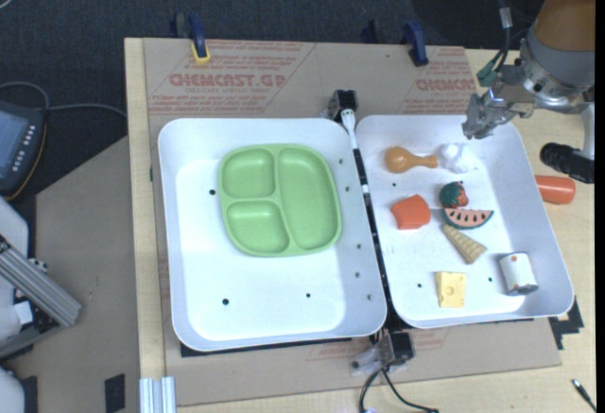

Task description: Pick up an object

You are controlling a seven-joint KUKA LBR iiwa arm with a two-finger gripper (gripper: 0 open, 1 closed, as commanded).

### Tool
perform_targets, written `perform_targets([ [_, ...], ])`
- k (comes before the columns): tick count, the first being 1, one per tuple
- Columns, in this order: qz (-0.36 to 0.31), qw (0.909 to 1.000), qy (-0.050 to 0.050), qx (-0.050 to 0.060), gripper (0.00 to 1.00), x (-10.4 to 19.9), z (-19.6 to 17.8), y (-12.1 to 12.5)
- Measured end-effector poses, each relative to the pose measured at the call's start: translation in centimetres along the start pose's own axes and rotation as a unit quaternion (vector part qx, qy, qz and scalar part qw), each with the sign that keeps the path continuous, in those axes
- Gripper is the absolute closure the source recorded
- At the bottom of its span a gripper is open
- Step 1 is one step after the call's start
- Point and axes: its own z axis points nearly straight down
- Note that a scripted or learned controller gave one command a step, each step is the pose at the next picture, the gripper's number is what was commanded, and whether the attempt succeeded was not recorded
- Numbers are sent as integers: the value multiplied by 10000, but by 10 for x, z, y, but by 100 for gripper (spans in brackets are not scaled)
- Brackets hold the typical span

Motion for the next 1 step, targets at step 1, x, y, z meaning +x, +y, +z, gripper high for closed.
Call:
perform_targets([
  [1,1,10000,1,10,100,49,14,2],
])
